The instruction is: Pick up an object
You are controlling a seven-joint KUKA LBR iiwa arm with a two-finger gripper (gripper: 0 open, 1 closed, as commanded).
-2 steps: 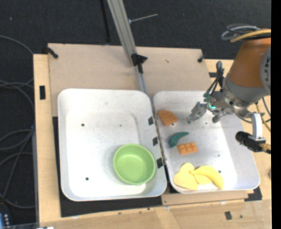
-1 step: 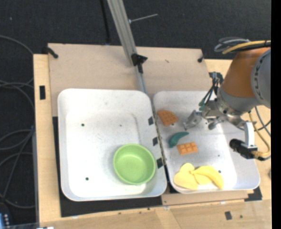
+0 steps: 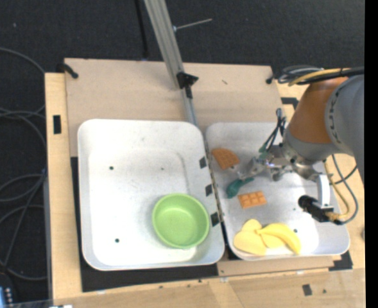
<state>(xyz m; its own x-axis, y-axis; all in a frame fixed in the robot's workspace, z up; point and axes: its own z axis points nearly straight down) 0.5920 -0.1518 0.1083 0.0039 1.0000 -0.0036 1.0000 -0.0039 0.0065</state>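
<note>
My gripper (image 3: 255, 169) hangs low over the middle of the right bin (image 3: 330, 239), reaching in from the right below the orange wrist band. A small teal object (image 3: 237, 186) lies just below and left of its tip, and whether they touch is unclear. To the gripper's left lies an orange-brown piece (image 3: 224, 158) near the bin's left wall. An orange waffle-like block (image 3: 251, 199) sits just below the teal object. A yellow banana bunch (image 3: 266, 237) rests at the bin's front.
The left bin (image 3: 111, 153) holds a green bowl (image 3: 181, 220) at its front right corner. A metal pole (image 3: 166, 37) rises from behind the bins. The arm's cables and a black fitting (image 3: 314, 205) hang over the right bin's right side.
</note>
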